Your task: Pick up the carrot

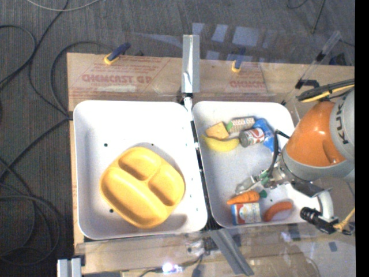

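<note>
Lying in the right bin (202, 154), one carrot (245, 198) sits just above one small can (248, 213) with one red item (278, 210) beside it. Jaws (258, 182) hover just above the carrot, touching nothing I can confirm; their opening cannot be told. One yellow tray (143, 186) occupies the left bin (86, 154). Two bins on the counter (115, 79).

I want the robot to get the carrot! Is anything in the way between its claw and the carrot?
Nothing visible blocks it. The gripper sits in the right bin, just above and right of the carrot, with bare bin floor between them. A can crowds the carrot's lower side, and a red piece lies to its right.
</note>
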Available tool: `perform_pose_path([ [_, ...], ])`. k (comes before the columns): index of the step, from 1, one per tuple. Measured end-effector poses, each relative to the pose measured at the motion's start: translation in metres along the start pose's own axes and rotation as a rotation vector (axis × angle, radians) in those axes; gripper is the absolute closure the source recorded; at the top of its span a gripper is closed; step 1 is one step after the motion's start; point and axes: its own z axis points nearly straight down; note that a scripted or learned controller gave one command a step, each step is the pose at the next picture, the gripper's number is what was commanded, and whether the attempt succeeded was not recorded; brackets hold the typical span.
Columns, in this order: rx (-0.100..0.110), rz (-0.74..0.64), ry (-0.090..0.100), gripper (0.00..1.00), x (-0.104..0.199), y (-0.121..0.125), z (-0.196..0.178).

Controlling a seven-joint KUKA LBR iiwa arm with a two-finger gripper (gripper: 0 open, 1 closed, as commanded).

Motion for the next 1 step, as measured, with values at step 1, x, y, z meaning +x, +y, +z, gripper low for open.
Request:
perform_pose_path([
  [1, 0.0, 0.0, 0.0, 0.0, 0.0, 0.0, 0.0],
])
